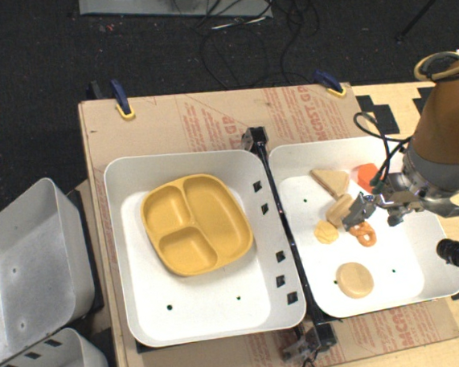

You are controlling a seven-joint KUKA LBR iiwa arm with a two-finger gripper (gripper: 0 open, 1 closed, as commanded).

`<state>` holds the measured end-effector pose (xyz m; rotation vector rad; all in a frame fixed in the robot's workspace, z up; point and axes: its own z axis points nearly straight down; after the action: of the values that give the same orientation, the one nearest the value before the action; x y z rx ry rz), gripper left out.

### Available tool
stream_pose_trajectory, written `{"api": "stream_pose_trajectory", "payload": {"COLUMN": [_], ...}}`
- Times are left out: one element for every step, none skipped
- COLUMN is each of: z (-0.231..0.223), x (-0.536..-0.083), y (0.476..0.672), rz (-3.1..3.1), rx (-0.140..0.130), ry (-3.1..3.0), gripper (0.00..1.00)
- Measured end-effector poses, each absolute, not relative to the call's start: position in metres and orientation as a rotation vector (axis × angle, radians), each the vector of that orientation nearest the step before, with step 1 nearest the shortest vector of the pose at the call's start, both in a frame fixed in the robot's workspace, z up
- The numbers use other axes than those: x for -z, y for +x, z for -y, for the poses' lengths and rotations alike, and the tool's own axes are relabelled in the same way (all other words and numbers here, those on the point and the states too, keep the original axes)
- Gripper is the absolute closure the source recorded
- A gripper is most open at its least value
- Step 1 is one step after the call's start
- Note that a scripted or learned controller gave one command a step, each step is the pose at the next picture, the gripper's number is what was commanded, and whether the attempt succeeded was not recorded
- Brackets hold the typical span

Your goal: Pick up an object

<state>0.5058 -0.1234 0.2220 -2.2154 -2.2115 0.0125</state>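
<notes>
Crowding hand [361, 211]: pretzel [364, 234], wedge [331, 180], cookie [355, 279].

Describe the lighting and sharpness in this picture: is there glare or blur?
Camera view: even, soft light; the yellow tray and the right bin look sharp, with faint shadows only; the arm is slightly soft at its edge; the floor above the bench stays dark.

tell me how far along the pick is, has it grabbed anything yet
Done: the arm has reached into the right bin, with the gripper low among the food pieces. In hand: nothing visibly lifted; it sits beside the tan block and just above the orange pretzel, both resting on the bin floor. Left: securing one piece and lifting it.
</notes>
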Motion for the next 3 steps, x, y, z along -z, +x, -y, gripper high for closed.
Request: {"api": "stream_pose_trajectory", "payload": {"z": [0.123,0.113,0.111], "x": [-0.228,-0.179,-0.136], "y": [0.509,0.507,0.508], "rz": [2.222,2.217,2.216], "rx": [-0.001,-0.004,-0.004], "ry": [-2.219,-2.219,-2.221], "gripper": [0.00,0.00,0.00]}}
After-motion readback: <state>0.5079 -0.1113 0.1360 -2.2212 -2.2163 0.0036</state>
